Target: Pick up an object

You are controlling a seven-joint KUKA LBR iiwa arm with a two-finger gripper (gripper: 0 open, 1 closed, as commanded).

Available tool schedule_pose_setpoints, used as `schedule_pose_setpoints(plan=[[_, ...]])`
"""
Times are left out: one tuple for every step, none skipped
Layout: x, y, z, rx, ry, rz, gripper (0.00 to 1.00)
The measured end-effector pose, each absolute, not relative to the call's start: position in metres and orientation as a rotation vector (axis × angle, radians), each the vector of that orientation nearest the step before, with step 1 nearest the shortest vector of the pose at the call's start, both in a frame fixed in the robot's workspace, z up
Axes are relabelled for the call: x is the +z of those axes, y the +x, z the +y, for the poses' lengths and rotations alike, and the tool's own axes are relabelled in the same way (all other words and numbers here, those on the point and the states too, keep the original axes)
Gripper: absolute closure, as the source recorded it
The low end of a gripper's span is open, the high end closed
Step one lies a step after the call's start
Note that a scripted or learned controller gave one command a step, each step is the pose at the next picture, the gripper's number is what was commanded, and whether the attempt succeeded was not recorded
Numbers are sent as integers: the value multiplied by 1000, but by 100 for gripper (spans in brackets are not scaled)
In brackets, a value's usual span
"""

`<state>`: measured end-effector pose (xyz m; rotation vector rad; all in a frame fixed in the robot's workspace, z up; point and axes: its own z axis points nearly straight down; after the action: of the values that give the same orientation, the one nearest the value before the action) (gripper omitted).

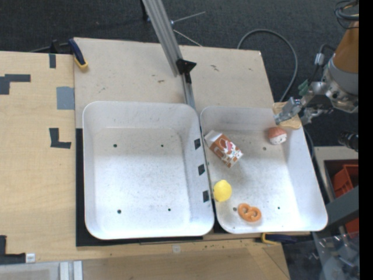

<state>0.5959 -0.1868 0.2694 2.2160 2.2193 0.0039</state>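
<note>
The right bin [303, 179] holds a small red and white carton [225, 149] near its middle, a yellow ball [222, 190] by its left wall, an orange pretzel-shaped piece [249, 213] near the front, and a red and white round object [277, 135] at the upper right. My gripper [291, 113] hangs over the bin's upper right corner, just above and right of the round object. Nothing shows between its fingers.
The left bin [143, 168] sits beside the right one. A slanted metal pole [166, 31] rises from behind the bins. A black cable [274, 39] loops on the bench at the back right. Red crates [344, 177] stand off the bench's right side.
</note>
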Motion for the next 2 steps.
schedule_pose_setpoints(plan=[[273, 605, -128, 2, 2215, 2230, 100], [258, 608, -68, -1, 2216, 2232, 100]])
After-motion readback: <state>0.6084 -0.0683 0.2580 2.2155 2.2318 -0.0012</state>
